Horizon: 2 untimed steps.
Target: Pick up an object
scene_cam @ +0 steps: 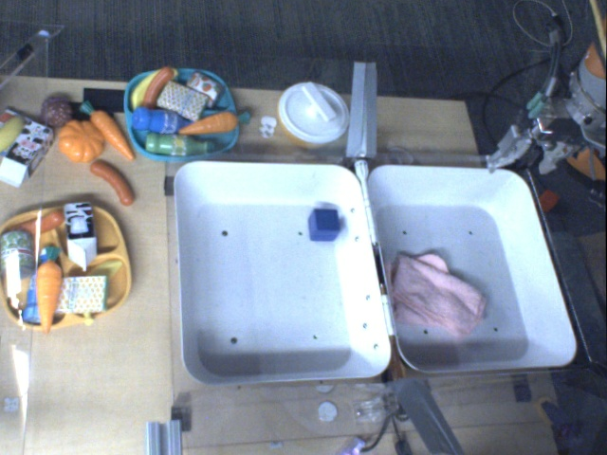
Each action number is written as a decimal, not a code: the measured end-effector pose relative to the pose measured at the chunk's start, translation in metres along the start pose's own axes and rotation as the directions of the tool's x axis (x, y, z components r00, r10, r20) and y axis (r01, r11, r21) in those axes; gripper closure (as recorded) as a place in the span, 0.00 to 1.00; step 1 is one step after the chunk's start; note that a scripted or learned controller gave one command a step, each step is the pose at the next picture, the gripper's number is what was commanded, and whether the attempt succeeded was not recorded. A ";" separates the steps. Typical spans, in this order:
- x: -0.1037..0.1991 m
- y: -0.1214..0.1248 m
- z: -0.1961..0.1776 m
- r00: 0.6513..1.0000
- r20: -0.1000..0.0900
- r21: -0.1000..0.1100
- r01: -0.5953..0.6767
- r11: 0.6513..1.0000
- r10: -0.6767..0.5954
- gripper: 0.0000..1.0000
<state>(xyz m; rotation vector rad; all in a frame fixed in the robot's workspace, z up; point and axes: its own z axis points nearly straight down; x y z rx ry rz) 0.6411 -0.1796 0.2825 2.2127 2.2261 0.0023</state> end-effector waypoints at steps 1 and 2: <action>0.015 -0.044 0.119 0.998 -0.001 0.003 -0.063 0.998 0.063 0.00; 0.098 -0.083 0.169 0.995 -0.002 0.003 -0.103 0.995 0.103 0.00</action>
